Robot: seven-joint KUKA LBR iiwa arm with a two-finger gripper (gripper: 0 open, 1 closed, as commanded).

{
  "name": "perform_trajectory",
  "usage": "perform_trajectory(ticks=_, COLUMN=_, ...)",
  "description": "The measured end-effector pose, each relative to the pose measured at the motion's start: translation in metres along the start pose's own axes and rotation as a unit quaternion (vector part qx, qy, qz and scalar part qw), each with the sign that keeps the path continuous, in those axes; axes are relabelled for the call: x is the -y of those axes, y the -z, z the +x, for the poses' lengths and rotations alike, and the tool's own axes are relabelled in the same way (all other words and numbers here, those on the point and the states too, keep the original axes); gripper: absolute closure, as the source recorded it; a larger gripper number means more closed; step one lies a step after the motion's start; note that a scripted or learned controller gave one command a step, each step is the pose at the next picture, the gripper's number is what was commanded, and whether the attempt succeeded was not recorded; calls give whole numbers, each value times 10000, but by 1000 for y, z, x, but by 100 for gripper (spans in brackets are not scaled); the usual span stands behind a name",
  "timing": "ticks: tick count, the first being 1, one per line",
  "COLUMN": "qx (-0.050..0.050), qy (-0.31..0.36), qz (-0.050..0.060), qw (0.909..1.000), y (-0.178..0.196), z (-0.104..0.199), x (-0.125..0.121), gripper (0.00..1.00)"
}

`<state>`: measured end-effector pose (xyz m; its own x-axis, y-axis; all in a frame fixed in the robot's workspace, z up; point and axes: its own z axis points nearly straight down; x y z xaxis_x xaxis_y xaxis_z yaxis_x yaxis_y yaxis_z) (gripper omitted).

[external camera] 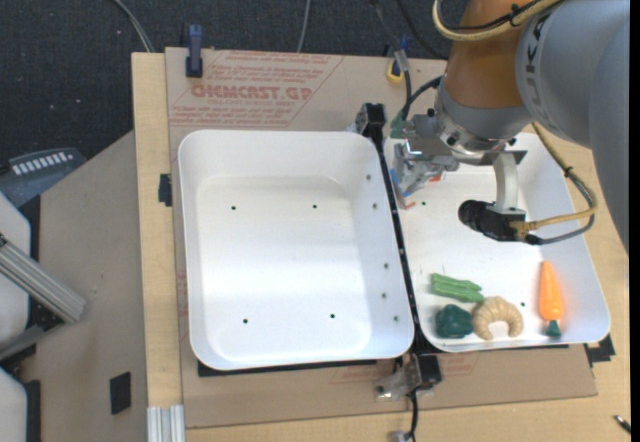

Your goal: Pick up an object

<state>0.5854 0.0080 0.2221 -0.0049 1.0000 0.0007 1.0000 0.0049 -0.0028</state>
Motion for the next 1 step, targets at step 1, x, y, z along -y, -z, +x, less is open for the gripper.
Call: perform_trajectory(ticks=1, qx=1, qy=-4, qz=7, qw=10000, y=-12, z=49, x=-9, gripper=100)
